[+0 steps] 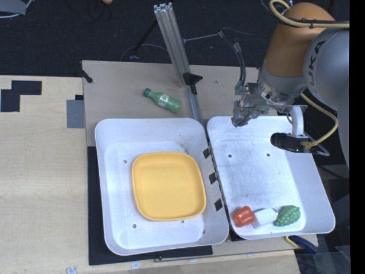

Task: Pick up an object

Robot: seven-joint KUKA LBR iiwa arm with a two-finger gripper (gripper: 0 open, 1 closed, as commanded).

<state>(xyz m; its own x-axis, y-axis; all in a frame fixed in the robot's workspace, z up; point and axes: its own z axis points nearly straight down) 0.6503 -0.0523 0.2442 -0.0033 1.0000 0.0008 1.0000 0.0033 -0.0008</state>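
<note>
A yellow square plate [168, 185] lies in the left bin [108, 136]. In the right bin [268, 164], near its front edge, sit a red pepper-like toy [244, 216], a small white block [265, 216] and a green bumpy toy [287, 215] in a row. My gripper [242, 117] hangs over the far left corner of the right bin, well away from those three toys. Nothing shows between its fingers.
A green bottle [162, 100] lies on the bench behind the left bin. A slanted aluminium rail [177, 44] rises behind the bins. A black fixture [291, 142] sits over the right bin's right side.
</note>
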